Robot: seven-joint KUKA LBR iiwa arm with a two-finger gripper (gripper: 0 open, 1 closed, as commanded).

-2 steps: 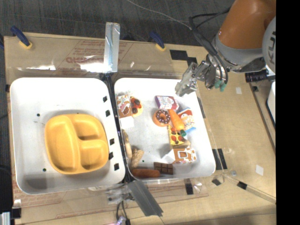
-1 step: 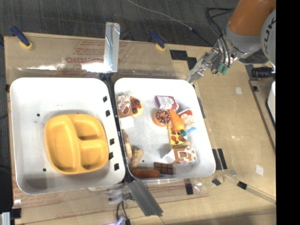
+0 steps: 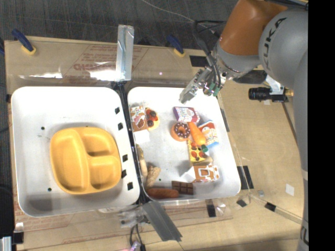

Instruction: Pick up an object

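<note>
1. The two-finger metal gripper point(image 3: 194, 89) hangs over the far edge of the right shallow white bin point(image 3: 165, 95), tilted so its tip aims down and toward the left of the view. Nothing lies between its fingers; whether they stand apart or together I cannot tell.
2. The nearest pickable things lie just nearward of the tip: a small purple toy packet point(image 3: 184, 113), and beside it a round orange-rimmed toy doughnut with dark icing point(image 3: 181, 131).
3. An orange toy carrot point(image 3: 197, 134) touches the doughnut's right side. Its long axis runs from the far edge toward the near edge, leaning slightly right, so I judge a grasp across its width would suit best.
4. The coming move is therefore a short drop downward and toward the camera.
5. The left bin holds a yellow plastic divided tray point(image 3: 84, 159), well apart from the gripper.
</note>
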